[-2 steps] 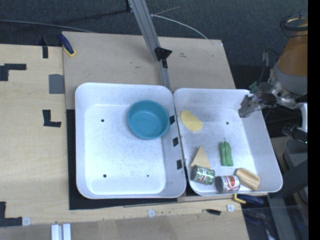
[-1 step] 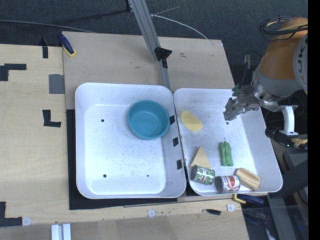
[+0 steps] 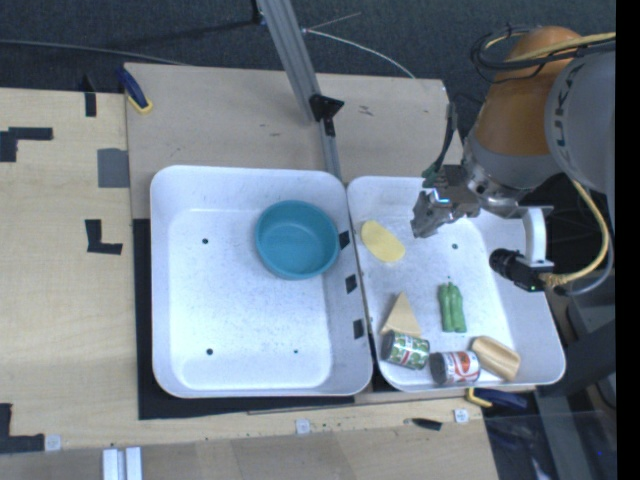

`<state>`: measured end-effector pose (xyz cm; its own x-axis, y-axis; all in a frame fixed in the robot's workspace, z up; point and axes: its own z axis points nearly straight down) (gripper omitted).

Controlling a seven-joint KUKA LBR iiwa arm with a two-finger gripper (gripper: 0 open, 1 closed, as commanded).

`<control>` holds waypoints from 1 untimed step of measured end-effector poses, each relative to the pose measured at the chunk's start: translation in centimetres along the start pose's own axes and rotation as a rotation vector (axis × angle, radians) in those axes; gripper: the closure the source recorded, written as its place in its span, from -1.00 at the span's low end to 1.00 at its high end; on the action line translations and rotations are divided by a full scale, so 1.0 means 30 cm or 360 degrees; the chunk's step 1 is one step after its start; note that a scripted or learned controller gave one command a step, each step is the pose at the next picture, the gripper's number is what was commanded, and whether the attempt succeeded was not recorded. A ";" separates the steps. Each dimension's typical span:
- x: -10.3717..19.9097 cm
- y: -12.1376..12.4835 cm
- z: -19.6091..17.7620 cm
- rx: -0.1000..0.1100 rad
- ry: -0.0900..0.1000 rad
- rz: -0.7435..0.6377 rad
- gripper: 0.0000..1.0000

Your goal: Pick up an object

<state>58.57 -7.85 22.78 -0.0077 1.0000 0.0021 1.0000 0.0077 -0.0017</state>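
- Down at the front of the right bin (image 3: 520, 308) sit two little cans and a bread roll.
- One green can (image 3: 406, 349) lies just beside a red and white can (image 3: 457, 367).
- Next to the red can is the brown bread roll (image 3: 495, 356), in the front corner.
- Right behind the green can lies a yellow cheese wedge (image 3: 401, 314), touching it or nearly so.
- Near the wedge lies a small green pickle (image 3: 452, 306), out in the middle of the bin.
- Farther back rests a round yellow lemon (image 3: 382, 241), close to the wall between the bins.
- Up above the back of the right bin hangs the gripper (image 3: 428, 216), near the lemon but apart from it.
- Its dark fingers point down with nothing between them. How wide they are spread is too hard to see.
- Over in the left bin (image 3: 200, 298) stands a blue bowl (image 3: 296, 238), upright, near the back.
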 end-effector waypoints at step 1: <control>0.164 -0.002 -0.022 -0.0002 -0.0001 0.0001 1.00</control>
<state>58.48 -2.94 23.45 -0.0070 1.0000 0.0016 1.0000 0.0070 -0.0004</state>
